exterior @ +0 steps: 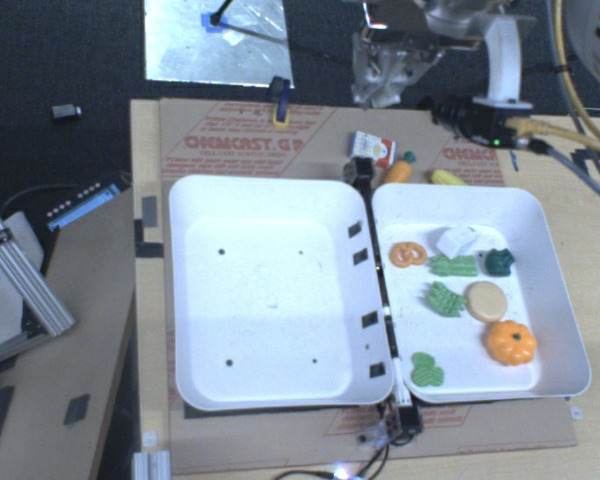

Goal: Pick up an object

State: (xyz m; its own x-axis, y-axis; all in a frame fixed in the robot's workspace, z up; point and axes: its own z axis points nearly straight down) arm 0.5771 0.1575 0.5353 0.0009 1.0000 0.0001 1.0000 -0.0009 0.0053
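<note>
Candidate objects all sit in the right bin [550, 268]. Pumpkin [511, 342] at about 4 o'clock from bin centre, biggest and roundest, apart from its neighbours, so likely the easiest grab. Tan round disc [486, 301] just up-left of it, near touching. Pretzel [409, 255] at 10 o'clock, close to the inner wall, flat, probably hard to pinch. White crumpled piece [458, 239] at 12 o'clock, with a green ridged piece [453, 265] right under it, touching or nearly so. Dark green broccoli-like piece [498, 261] at 2 o'clock. Another green leafy piece [443, 299] near centre, and a green blob [426, 371] at 7 o'clock, close to the front wall.

Left bin [190, 268] is the probable drop side; the clustering on one side fits a move-across routine.

Outside the bins, on the cardboard [230, 140] at 12 o'clock of the bin seam: small carrot [397, 172], yellow piece [446, 178], small box [370, 147]. Likely strays that fell out of reach.

Gripper [382, 78] hangs high, well beyond the bins at 12 o'clock, nothing visibly in it; open or closed, cannot tell, too blurred. Judgement: pick not yet begun; the arm needs to travel toward 5 o'clock and descend.
</note>
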